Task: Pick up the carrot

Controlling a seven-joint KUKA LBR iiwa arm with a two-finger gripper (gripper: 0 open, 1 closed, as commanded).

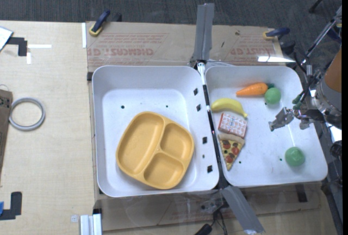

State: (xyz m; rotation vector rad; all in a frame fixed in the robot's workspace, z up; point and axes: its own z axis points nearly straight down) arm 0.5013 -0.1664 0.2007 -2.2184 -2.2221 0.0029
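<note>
carrot (pixel 252 89) touching green ball (pixel 272 96) | end effector (pixel 283 118) just below ball, nothing held, finger state unclear | risk: descent strikes ball, carrot rolls away

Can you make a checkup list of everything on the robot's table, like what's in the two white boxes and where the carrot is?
Surface: wooden bench bearing a left bin and a right bin, side by side.
Job's things: carrot lies in the right bin near its far wall, leafy end beside a green ball; not held.
Clutter: right bin also has a banana, a small printed carton, a pizza slice and a second green ball. Left bin has a yellow divided plate.
Grippers: gripper over the right bin's right side, apart from the carrot.
Cables: nothing seen.
Surroundings: tape roll on the bench at left; blue clamps at the cardboard's far edge.
</note>
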